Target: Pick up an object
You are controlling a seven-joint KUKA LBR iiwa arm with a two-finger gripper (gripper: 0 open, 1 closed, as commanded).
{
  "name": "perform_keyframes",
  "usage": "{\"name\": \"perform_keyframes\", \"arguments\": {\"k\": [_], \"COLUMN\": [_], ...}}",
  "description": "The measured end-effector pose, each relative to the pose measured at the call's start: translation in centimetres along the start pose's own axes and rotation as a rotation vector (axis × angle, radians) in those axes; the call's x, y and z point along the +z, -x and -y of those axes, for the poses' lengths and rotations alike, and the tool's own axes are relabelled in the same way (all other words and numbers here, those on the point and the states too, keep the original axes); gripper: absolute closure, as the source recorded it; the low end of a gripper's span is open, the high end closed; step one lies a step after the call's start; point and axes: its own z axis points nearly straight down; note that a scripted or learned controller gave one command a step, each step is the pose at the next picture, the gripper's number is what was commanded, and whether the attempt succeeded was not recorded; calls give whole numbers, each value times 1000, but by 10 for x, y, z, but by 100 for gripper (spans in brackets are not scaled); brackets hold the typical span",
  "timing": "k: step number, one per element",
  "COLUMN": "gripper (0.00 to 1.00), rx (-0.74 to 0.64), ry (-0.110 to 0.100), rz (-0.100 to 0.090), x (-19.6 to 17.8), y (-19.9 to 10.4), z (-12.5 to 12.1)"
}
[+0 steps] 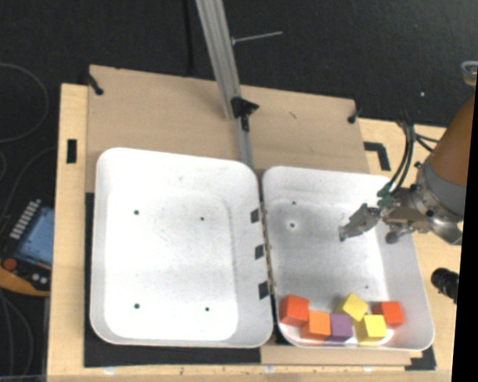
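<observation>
Camera view puts my targets in the right bin [305, 192], bunched along its near edge: an orange-red block [296, 308], an orange block [320, 323], a purple block [340, 326], two yellow blocks [355, 306] [373, 327] and a red block [392, 312]. They are squat cubes with no clear long axis; the row runs left to right. My gripper [361, 224] hangs over the bin's middle, well apart from the blocks, tilted down-left, touching nothing I can see. Whether it is parted or closed I cannot tell. The left bin [116, 175] lies beside it.
</observation>
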Motion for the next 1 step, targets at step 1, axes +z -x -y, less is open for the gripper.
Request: {"name": "perform_keyframes", "arguments": {"k": [1], "gripper": [0], "rx": [0], "ry": [-11], "rz": [-1], "x": [86], "y": [43], "z": [42]}}
